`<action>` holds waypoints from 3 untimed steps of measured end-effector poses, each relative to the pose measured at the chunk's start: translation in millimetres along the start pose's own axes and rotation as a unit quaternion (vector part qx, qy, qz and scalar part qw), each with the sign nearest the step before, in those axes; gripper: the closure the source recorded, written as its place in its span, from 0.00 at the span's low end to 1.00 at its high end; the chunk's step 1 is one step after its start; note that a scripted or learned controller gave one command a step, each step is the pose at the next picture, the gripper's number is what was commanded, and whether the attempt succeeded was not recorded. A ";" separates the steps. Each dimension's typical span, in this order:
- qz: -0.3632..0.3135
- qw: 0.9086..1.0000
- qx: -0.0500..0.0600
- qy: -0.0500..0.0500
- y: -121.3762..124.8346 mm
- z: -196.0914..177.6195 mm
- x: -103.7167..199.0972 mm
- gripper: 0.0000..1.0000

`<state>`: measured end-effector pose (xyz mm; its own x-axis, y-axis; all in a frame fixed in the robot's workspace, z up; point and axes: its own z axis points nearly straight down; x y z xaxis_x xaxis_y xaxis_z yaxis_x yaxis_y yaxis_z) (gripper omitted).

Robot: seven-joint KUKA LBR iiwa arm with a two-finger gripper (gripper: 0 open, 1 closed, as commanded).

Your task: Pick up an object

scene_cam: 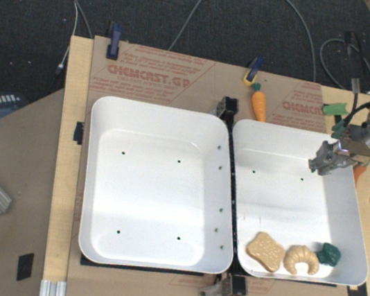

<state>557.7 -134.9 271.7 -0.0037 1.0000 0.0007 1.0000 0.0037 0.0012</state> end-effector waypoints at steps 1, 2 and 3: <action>0.000 1.000 0.001 0.000 -22.0 14.3 47.0 1.00; 0.000 1.000 0.001 0.000 -33.3 32.9 97.2 1.00; 0.000 1.000 0.001 0.000 -44.2 27.3 148.5 1.00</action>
<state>512.9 13.4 244.4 -0.0041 1.0000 0.0010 1.0000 0.0041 0.0000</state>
